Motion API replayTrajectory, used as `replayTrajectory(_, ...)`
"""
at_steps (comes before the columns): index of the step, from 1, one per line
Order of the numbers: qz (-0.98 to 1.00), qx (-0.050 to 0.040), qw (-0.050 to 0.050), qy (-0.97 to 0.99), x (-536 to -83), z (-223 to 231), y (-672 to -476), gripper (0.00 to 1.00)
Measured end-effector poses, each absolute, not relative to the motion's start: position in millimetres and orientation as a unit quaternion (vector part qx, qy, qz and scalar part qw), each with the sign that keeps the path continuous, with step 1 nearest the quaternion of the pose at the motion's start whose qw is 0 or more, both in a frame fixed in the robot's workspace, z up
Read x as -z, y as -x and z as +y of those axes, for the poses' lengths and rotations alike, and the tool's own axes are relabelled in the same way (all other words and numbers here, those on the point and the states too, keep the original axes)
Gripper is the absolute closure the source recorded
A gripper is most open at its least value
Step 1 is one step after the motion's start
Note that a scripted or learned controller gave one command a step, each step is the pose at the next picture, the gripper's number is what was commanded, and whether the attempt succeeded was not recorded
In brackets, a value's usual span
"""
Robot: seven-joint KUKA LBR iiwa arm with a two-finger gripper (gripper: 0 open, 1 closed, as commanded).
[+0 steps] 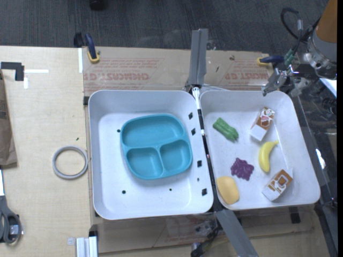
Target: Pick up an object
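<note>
The right bin (300,143) holds several small things: a green vegetable (225,129), a white and brown carton (262,124), a yellow banana (266,156), a purple grape bunch (242,168), a yellow lemon (228,189) and a second carton (277,184). My gripper (274,82) hangs above the bin's far right corner, over the rim, apart from all of them. Nothing shows between its fingers.
The left bin (102,143) carries a blue three-compartment tray (156,146). A metal post (198,58) rises between the bins at the back. On the wooden bench to the left lie a grey tape ring (69,161) and scissors (9,225).
</note>
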State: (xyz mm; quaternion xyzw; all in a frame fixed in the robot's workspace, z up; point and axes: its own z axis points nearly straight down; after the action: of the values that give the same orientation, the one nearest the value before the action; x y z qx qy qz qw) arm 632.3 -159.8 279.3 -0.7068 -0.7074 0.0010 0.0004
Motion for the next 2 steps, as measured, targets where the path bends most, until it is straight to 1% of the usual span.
replayTrajectory(1, -0.761, -0.0007, 0.0, 0.649, -171, -177, -656.8, 0.0)
replayTrajectory(2, -0.787, -0.0003, 0.0, 0.617, -92, -206, -602.7, 0.0)
